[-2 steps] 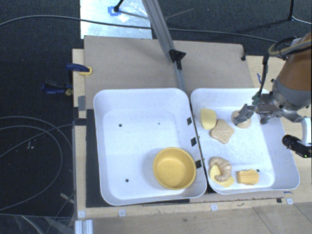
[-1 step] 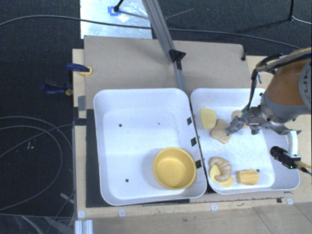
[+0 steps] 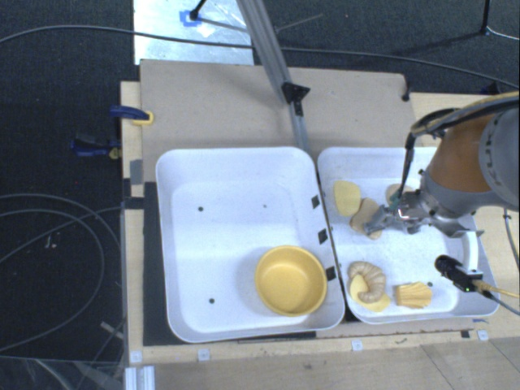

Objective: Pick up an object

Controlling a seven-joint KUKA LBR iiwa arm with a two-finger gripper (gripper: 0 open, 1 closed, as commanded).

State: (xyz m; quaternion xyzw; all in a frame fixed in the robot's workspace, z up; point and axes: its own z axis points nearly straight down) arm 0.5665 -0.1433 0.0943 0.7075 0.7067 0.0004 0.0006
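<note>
The bench bore two white bins on brown board. Nearest, a croissant-like piece and yellow block lay in the right bin; a yellow bowl sat in the left. Farther in, the gripper hung low beside a tan piece; nothing looked lifted, and whether it had closed, I couldn't tell. A pale slice crowded close.

You are seeing the arm running off the frame at three o'clock, its wrist hiding part of the right bin and a beige piece.
</note>
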